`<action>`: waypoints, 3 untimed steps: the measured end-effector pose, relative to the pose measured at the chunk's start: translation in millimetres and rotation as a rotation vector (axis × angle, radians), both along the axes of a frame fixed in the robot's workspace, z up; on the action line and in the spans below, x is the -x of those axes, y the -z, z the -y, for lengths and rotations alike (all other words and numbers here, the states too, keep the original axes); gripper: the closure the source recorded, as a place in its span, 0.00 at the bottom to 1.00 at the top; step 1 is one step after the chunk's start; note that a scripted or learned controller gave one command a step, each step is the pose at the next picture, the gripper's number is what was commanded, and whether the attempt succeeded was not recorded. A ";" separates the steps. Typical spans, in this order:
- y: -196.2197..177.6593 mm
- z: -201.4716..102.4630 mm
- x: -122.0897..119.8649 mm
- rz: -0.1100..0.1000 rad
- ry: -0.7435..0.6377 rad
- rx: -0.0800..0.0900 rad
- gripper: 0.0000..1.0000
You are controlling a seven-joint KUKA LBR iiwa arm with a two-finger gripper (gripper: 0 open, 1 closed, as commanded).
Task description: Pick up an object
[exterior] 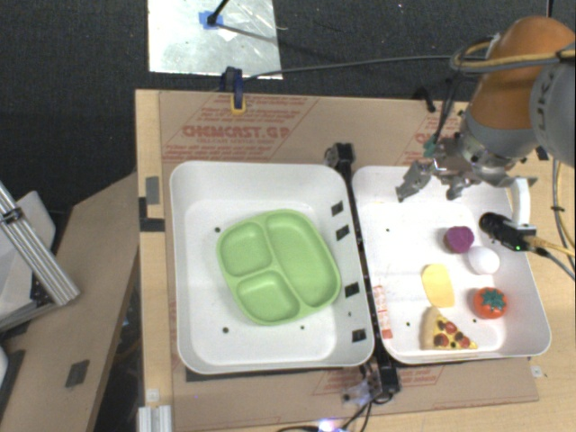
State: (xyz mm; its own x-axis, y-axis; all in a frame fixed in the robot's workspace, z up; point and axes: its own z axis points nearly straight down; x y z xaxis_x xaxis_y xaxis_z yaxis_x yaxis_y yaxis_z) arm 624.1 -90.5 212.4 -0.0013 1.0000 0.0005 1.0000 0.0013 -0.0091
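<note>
1. The grey KUKA arm with its orange band (531,61) enters the camera view at about the two o'clock position, its bulk filling the upper right corner.
2. The orange section sits above a grey wrist housing (499,147), which slopes down toward eight o'clock.
3. The two-finger metal gripper (434,180) projects from the wrist, pointing toward the lower left.
4. Its two fingers stand visibly apart, one (411,184) toward nine o'clock of the other, with nothing between them.
5. Black cables (468,57) loop over the orange section at its eleven o'clock side.
</note>
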 end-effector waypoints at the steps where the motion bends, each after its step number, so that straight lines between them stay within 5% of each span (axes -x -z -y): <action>1: -5.7 -0.1 -2.4 0.010 -0.002 0.001 0.00; 3: 87.4 11.9 -5.1 0.008 0.000 0.001 0.00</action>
State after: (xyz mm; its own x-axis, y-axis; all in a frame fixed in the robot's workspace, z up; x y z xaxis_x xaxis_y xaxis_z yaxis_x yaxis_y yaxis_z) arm 629.2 -102.5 125.0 -0.0010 1.0000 -0.0003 1.0000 0.0010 -0.0016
